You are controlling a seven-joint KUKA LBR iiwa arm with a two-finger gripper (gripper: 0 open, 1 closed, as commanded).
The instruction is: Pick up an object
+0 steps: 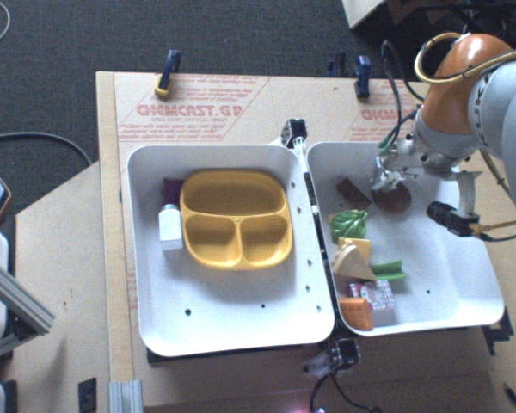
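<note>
**benchwatcher:** ok so biggest first. The bench (198, 110) is a brown board with red print on it, holding the left bin (146, 317) and the right bin (464, 291) edge to edge. The arm (473, 84) comes in from the right, its orange band sitting over the top of the right bin

**gripnerd:** what's in the left one?

**benchwatcher:** a yellow divided tray (236, 218) fills most of the middle, three compartments. A small white bottle (170, 227) is touching its left edge, with a dark purple thing (171, 188) just behind that

**gripnerd:** and the gripper?

**benchwatcher:** the gripper (387, 179) is down in the upper part of the right bin, right over a round dark brown object (393, 199). Can't tell if it's open or closed, and I can't see it holding anything

**gripnerd:** other stuff to grab?

**benchwatcher:** a dark brown bar (353, 192) just left of the gripper, then a pile along the bin's left wall: green leafy piece (350, 224), cream wedge (354, 261), green stick (387, 270), a grey-red packet (380, 297), an orange piece (358, 314) in the corner
</note>
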